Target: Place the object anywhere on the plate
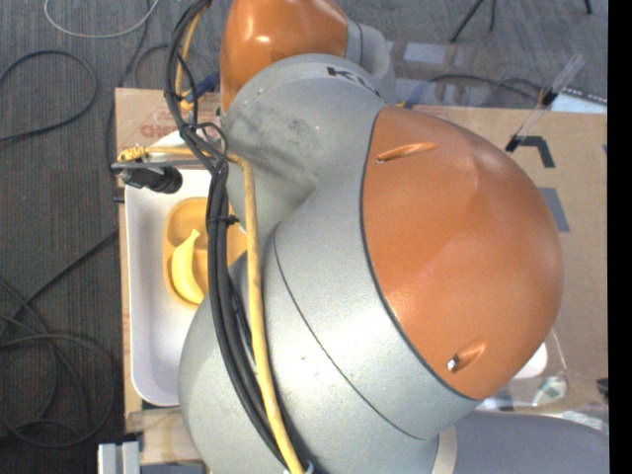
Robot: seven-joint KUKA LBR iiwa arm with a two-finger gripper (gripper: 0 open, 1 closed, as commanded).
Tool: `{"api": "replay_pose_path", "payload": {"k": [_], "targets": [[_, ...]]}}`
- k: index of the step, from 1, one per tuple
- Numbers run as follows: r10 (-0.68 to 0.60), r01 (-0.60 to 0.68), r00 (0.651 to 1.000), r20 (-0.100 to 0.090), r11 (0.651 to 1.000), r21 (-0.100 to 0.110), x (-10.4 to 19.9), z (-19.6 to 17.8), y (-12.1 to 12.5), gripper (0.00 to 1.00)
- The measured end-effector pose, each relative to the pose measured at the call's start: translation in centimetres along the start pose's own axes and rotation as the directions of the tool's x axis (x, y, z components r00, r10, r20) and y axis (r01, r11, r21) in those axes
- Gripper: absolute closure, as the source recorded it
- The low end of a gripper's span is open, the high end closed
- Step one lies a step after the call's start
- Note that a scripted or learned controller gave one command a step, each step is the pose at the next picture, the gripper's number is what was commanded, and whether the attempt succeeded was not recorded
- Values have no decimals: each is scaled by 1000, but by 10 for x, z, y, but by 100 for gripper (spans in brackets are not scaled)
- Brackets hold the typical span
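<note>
- Gripper: whether it is open, closed or gripping anything cannot be told.
- Arm (326, 294): its grey body bulks across the middle and right of the frame. One broad orange band (464, 255) sits at centre right and another orange cap (281, 28) at top centre.
- Cable bundle (229, 294): black and yellow leads run down the arm's left flank, looping at the top near a black fitting (150, 177) with a brass tip.
- White bin (148, 354): it lies at the left of the frame, its right part covered by the arm.
- Yellow plate (186, 227): it rests in the upper half of the bin, half covered by the arm. A paler yellow curved shape (184, 273) lies on it, which may be the object, though this is not clear.
- Bench: brown board (148, 117) shows at upper left.
- Floor (59, 245): dark carpet with loose black cables, at far left.
</note>
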State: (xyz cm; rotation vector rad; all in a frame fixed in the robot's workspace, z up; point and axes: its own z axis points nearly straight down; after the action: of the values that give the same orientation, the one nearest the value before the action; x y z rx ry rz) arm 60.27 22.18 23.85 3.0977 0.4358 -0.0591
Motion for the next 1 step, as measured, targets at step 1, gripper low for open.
{"api": "replay_pose_path", "payload": {"k": [1], "targets": [[0,0,1000,10,1000,-1,-1,-5,3,100]]}}
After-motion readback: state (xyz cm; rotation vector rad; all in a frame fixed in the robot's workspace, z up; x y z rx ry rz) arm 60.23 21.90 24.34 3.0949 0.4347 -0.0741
